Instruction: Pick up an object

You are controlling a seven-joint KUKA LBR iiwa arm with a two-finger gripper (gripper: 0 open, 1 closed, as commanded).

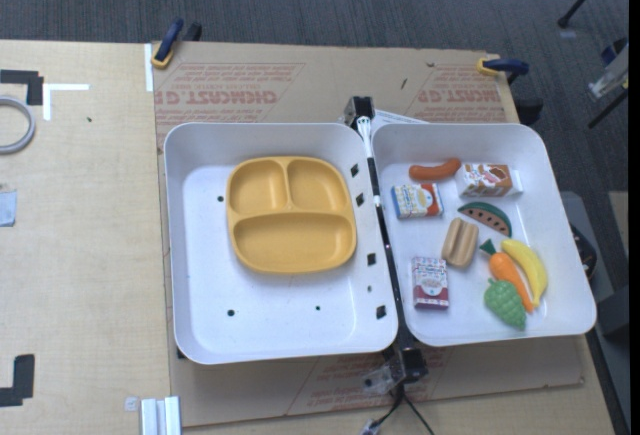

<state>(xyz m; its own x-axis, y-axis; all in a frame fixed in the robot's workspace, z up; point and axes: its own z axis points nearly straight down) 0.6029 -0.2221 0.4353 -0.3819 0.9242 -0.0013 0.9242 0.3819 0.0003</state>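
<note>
The right bin holds several toy foods. A red sausage lies at its back, beside a small brown-and-white carton. A white snack box sits below the sausage. A watermelon slice and a hot dog bun lie mid-bin. A red-and-white carton rests near the front. A banana, a carrot and a green vegetable cluster at the front right.
The left bin bears a yellow divided plate. Both bins rest on a cardboard sheet held by clamps. Black clips join the bins along their shared wall.
</note>
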